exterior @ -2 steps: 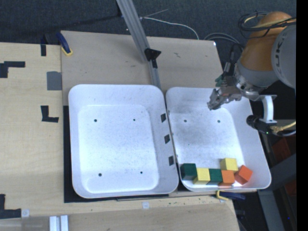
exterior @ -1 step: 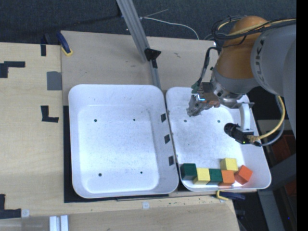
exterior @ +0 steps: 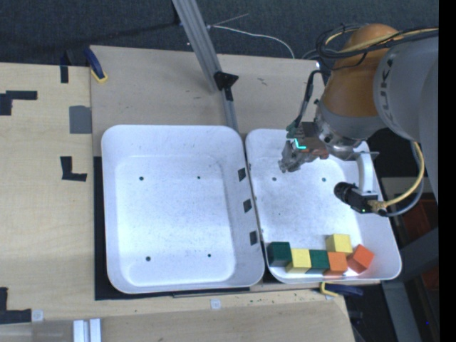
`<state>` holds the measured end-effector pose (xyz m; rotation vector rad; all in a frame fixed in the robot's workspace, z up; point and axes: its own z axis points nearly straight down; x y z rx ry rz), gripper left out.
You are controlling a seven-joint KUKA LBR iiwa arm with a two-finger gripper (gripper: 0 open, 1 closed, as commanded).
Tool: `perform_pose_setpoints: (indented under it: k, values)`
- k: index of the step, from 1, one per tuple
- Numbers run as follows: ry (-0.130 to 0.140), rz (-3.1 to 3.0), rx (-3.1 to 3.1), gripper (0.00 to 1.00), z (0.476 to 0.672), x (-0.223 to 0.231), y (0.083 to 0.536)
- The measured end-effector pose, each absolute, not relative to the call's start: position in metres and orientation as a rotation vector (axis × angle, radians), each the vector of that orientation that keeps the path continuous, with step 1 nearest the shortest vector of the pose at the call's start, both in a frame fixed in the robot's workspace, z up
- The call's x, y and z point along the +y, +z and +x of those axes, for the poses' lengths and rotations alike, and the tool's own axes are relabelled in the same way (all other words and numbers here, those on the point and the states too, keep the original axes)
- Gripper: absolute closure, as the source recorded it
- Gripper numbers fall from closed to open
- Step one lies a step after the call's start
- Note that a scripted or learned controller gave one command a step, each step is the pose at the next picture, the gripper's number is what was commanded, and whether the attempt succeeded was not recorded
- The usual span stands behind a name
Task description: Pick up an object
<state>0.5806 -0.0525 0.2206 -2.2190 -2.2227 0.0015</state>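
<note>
Blocks (exterior: 317, 256): small coloured cubes, green, yellow and orange, matte, hard-edged, clustered along the right bin's (exterior: 285, 198) lower wall, lower right of frame; gripper (exterior: 293, 159) well apart, upper in that bin, holding nothing visible; its opening cannot be told; risk: tight packing against the wall may block a clean grasp; left bin (exterior: 174, 205) smooth white, speckled.

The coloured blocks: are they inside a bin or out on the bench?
Inside. The blocks sit clustered along the near wall of the right bin, none on the bench.
</note>
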Motion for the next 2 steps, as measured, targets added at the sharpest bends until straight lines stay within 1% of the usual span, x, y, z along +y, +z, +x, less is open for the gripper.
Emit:
perform_pose_setpoints:
  k: [1,2]
  values:
    - [0.001,-2.224,-2.221,0.0,0.596,-0.091,0.226]
    - [0.005,-2.226,-2.217,0.0,0.583,-0.137,0.223]
